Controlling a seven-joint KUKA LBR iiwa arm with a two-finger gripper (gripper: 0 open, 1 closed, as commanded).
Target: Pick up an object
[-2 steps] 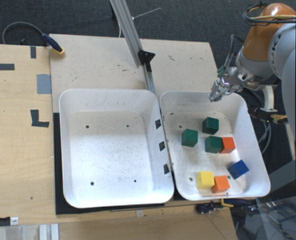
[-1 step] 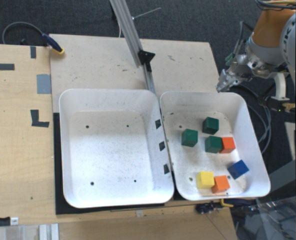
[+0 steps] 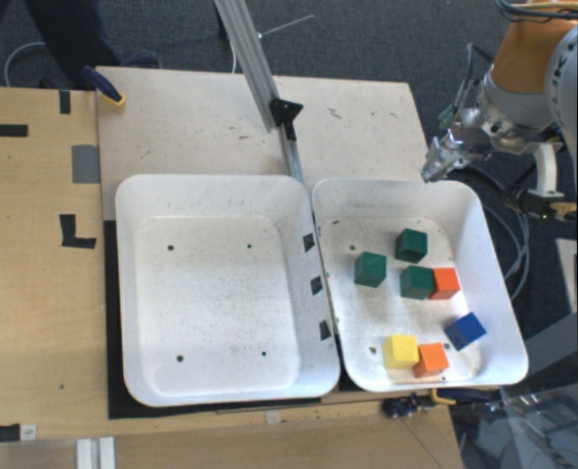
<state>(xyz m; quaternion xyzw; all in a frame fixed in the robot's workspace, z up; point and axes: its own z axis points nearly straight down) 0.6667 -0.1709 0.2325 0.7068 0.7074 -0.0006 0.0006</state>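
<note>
Tool point(image 3: 439, 164) above far right corner of right bin point(image 3: 484, 225), outside rim; finger state not discernible. Below and left of tool, inside bin: three green cubes point(image 3: 411, 243), two orange cubes point(image 3: 446, 281), blue cube point(image 3: 465, 329), yellow cube point(image 3: 401, 350).

The left bin point(image 3: 216, 281) offers a wide bare floor with open room above it. In the right bin point(image 3: 484, 233), three green cubes point(image 3: 370, 269) and an orange cube point(image 3: 446, 281) crowd the middle, while a yellow cube point(image 3: 401, 350), a second orange cube point(image 3: 432, 359) and a blue cube point(image 3: 465, 329) cluster near its front wall, leaving its far strip free. A slanted metal pole point(image 3: 255, 57) crosses above the desk point(image 3: 191, 125) behind the bins.
</note>
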